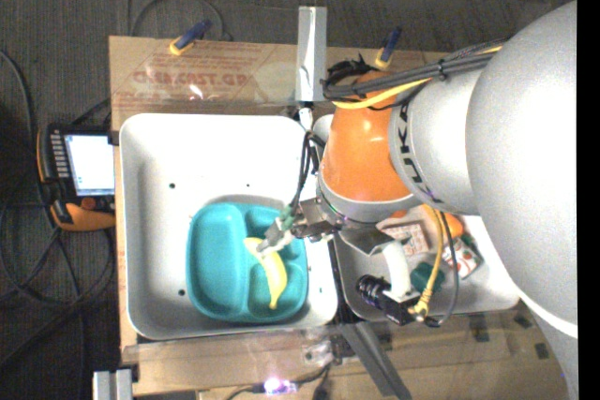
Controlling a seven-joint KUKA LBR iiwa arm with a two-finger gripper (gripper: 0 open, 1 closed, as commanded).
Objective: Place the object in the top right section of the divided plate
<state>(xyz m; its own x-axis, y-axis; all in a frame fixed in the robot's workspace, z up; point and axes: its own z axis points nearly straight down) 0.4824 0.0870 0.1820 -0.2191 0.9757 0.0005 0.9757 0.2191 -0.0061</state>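
Two shallow white bins side by side on the tabletop [150, 70]: left bin [159, 201] wide in view, right bin [487, 290] at about 3 o'clock from it, largely covered by the arm. One teal divided plate [225, 262] resting in the left bin's 5 o'clock part, a large section on its left side and smaller sections on its right. One yellow banana [272, 274] lying on the plate's right side, across the smaller sections rather than in the large one; long axis running roughly 12 to 6 o'clock, gently curved, upper end near 11 o'clock under the pincer, lower end pointing toward 6 o'clock near the plate's rim. One grey arm with orange band [366, 155] reaching in from 3 o'clock. One pincer [277, 234] poised over the banana's upper end, touching or just above it; cannot tell whether fingers apart or together, nor whether clamped on the fruit. Several small items in the right bin around 3 to 4 o'clock of the plate, among them something orange [452, 226] and something green [427, 276], mostly hidden. One handheld pendant with lit screen [80, 166] at 9 o'clock beside the left bin. Two clamps with blue and yellow grips [187, 37] at the tabletop's 12 o'clock edge.
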